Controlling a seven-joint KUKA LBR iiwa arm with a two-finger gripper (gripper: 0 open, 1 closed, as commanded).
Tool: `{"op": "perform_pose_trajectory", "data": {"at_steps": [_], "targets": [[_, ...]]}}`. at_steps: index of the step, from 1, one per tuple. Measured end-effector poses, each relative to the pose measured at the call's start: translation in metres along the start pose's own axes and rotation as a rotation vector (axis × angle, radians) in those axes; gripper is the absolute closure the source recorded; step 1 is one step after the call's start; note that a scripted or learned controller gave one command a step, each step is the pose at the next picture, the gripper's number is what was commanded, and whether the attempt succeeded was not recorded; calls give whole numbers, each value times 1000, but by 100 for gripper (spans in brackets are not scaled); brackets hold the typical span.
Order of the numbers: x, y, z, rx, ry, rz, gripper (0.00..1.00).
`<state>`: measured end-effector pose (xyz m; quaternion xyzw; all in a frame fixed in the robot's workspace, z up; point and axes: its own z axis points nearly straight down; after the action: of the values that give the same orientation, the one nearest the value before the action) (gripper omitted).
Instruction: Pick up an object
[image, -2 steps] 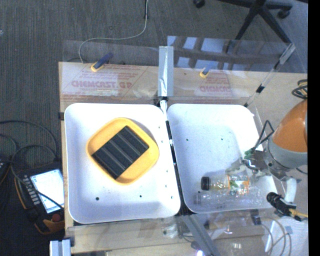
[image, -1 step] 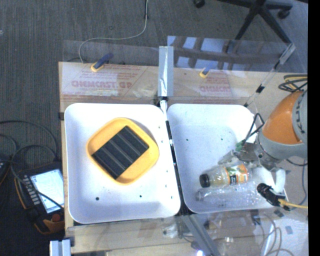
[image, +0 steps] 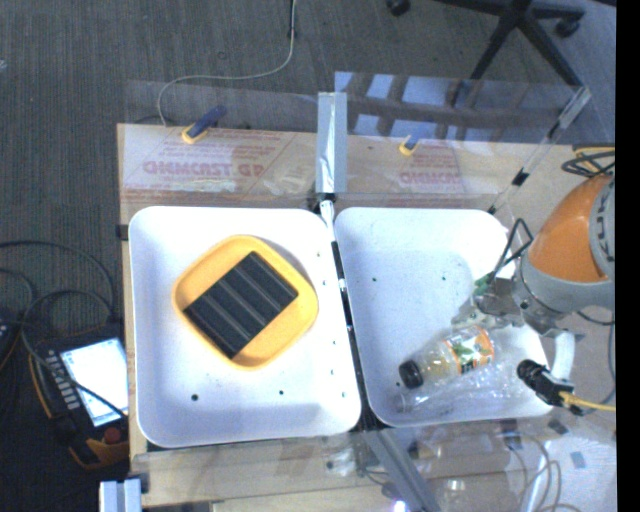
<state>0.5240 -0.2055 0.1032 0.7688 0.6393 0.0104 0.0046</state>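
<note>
A clear plastic bottle (image: 448, 360) with a black cap and an orange and green label lies on its side near the front of the right bin (image: 400, 260). Its cap points to the left. My gripper (image: 492, 298) hangs over the right side of that bin, just above and to the right of the bottle's base. It comes in under the arm's orange band (image: 568, 245). In the left bin (image: 160, 400) rests a yellow pad with a black ribbed top (image: 245, 302).
Crumpled clear plastic (image: 470, 392) lies along the right bin's front wall, below the bottle. A ridge (image: 342, 300) divides the two bins. Cables and a black plug (image: 535, 378) hang at the arm's lower right. A handheld console (image: 85, 375) lies on the floor to the left.
</note>
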Motion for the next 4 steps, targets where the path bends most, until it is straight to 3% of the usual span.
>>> {"op": "perform_pose_trajectory", "data": {"at_steps": [1, 2, 3, 4], "targets": [[13, 30, 11, 7, -14, 281, 100], [42, 51, -75, 20, -14, 133, 100], [42, 51, -75, 20, -16, 134, 0], [46, 19, -149, 21, -13, 81, 0]]}}
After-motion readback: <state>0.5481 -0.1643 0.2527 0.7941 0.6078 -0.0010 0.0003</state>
